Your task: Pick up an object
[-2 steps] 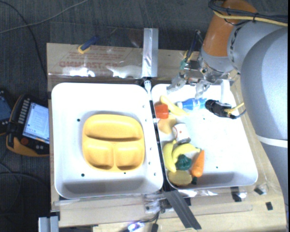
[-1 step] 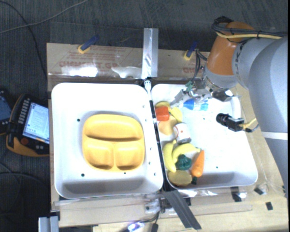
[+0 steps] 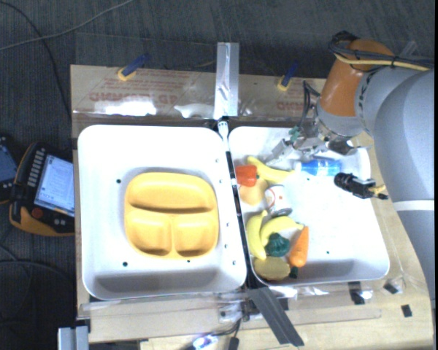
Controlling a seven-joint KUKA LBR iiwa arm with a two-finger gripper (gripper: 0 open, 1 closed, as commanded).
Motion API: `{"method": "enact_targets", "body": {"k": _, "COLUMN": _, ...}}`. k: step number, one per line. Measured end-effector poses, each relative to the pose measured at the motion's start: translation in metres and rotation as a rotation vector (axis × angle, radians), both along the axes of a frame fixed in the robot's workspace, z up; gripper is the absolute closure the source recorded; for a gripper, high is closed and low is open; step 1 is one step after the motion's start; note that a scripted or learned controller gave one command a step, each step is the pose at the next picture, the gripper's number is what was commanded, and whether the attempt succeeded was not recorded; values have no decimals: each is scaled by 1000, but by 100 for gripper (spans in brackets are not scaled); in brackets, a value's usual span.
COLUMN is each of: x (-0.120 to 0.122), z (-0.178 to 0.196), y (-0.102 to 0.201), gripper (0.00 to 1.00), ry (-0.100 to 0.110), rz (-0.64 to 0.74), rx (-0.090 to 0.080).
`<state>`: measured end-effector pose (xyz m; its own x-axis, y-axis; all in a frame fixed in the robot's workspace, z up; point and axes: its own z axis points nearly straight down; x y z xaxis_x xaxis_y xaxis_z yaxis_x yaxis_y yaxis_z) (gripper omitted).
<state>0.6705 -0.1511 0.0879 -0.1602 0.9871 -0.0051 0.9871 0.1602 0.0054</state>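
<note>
In the right white bin (image 3: 365, 257), upper corner, the grey two-finger gripper (image 3: 301, 138) hovers low beside a blue plastic bottle (image 3: 320, 168) and yellow banana (image 3: 271, 170). Whether it grips anything cannot be told. Pick-up judged unfinished; the objects lie on the bin floor.

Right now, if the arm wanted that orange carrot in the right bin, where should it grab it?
Probably around the middle of the carrot, coming straight down from above. It lies long and thin, so closing across its narrow width suits it. Its left side sits against the green piece and the banana, while its right side faces bare bin floor.
</note>
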Motion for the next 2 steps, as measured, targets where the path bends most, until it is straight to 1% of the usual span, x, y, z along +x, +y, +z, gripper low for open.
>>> {"method": "enact_targets", "body": {"k": 1, "x": -56, "z": 17, "y": 47, "gripper": 0, "ry": 8, "rz": 137, "rx": 3}}
{"method": "enact_targets", "body": {"k": 2, "x": -86, "z": 2, "y": 31, "gripper": 0, "ry": -5, "rz": -99, "rx": 7}}
